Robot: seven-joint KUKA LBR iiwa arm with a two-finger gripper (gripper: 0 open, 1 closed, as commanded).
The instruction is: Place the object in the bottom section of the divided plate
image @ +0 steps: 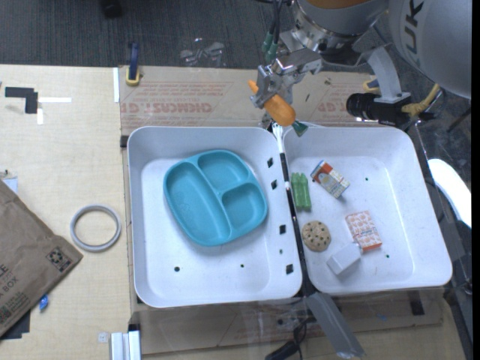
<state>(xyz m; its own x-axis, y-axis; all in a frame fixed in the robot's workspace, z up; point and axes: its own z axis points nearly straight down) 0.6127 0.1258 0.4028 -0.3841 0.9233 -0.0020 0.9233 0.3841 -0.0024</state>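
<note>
Above the two white bins (142, 201), my gripper (276, 88) pinches a toy carrot (280, 111) over their shared rim, so an early slip drops it outside the blue divided plate (215, 197).

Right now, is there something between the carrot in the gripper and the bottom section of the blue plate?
Nothing visible blocks the way. The gripper holds the orange carrot above the far end of the rim between the bins. The blue divided plate lies in the left bin with bare sections.
</note>
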